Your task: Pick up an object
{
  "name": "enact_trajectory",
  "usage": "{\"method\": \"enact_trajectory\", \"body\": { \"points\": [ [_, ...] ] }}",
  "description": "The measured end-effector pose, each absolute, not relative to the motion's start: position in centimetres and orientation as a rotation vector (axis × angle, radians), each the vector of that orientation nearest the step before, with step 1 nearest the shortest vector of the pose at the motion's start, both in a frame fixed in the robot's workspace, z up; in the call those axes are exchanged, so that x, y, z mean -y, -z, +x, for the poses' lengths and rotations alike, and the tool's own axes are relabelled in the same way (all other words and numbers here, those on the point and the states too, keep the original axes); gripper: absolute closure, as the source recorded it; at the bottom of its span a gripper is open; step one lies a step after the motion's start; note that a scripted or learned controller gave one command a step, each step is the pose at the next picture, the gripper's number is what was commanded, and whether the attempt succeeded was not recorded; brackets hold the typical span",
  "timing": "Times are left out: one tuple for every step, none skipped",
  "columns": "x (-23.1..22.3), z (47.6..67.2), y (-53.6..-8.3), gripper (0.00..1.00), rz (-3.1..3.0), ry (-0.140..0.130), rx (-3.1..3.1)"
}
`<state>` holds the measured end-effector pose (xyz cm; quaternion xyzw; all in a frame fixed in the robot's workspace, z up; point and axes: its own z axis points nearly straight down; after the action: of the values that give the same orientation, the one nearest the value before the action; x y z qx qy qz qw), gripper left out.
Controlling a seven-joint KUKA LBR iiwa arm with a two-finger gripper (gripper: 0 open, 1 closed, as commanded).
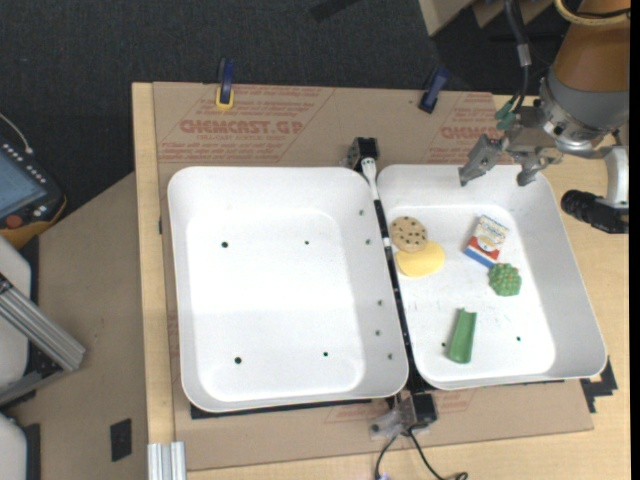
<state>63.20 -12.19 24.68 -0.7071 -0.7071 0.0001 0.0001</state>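
My gripper (pixel 498 166) hangs open above the far edge of the right bin (pixel 560 298), with nothing between its two spread fingers (pixel 474 166). Below it in the right bin lie a round tan cookie (pixel 408 233), a yellow lump (pixel 421 260) touching the cookie, a small white, blue and red carton (pixel 487 239), a green broccoli-like ball (pixel 505 280) and a green cylinder (pixel 461 335). The carton is the nearest of these to the gripper, a little toward the front.
The left bin (pixel 200 268) sits beside the right one, joined by a black divider strip (pixel 388 268). Both rest on a brown cardboard sheet (pixel 270 118) held by a blue and yellow clamp (pixel 225 83) and a blue clamp (pixel 433 88) at the back.
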Motion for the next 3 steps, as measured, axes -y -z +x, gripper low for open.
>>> {"method": "enact_trajectory", "body": {
  "points": [
    [12.2, 63.3, -25.8, 1.0, -2.223, 0.003, 2.224],
    [0.7, 66.9, -30.0, 1.0, -2.212, 0.011, 2.237],
    [-4.3, 66.7, -41.4, 1.0, -2.221, 0.018, 2.235]
  ]
}}
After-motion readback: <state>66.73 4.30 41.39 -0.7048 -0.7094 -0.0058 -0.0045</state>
